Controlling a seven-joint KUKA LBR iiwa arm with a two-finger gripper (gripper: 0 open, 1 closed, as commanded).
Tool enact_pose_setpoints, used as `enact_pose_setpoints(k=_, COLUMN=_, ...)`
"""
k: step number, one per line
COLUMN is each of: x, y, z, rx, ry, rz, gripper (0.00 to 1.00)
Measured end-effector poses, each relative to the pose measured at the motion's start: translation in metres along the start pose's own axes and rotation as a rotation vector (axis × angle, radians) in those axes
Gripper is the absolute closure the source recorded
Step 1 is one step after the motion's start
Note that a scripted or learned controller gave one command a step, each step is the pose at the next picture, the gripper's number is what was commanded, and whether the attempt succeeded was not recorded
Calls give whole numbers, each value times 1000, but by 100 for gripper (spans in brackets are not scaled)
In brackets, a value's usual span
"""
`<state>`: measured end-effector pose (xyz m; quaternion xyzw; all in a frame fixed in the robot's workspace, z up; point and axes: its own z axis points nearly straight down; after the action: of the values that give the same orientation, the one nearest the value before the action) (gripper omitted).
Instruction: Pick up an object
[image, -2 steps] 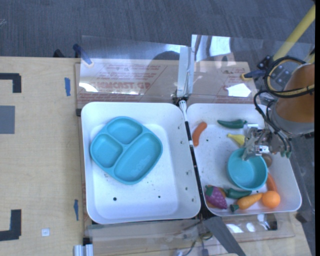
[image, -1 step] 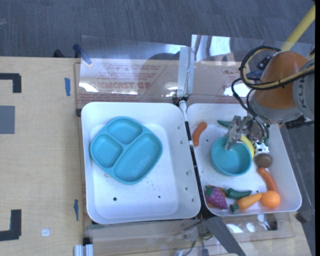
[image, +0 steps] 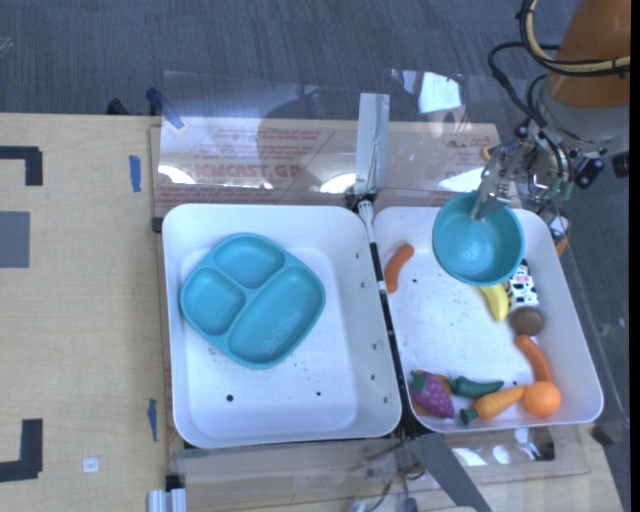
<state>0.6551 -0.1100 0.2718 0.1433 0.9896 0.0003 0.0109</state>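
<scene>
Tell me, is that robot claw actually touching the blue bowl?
Touching. In the camera view the gripper pinches the far rim of the blue bowl, which hangs tilted over the right bin.

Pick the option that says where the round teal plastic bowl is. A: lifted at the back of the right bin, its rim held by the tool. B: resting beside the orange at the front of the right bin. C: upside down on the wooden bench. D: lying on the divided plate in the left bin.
A: the round teal plastic bowl hangs tilted over the right white bin's back corner, the tool pinching its rim.

Smooth plastic bowl (image: 478, 240) — wooden bench (image: 80, 300)
</scene>
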Motion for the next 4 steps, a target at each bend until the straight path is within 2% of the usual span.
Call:
enact_pose_setpoints(k=1, x=16, y=-20, z=160, rx=4, ry=25, rz=8, gripper=100)
enact_pose_setpoints(k=2, x=13, y=-20, z=157, rx=3, ry=17, rz=7, gripper=0)
enact_pose_setpoints(k=3, x=28, y=-68, z=181, rx=3, ry=13, rz=92, gripper=0)
enact_pose_setpoints(k=4, x=37, y=-100, z=181, rx=3, ry=13, rz=28, gripper=0)
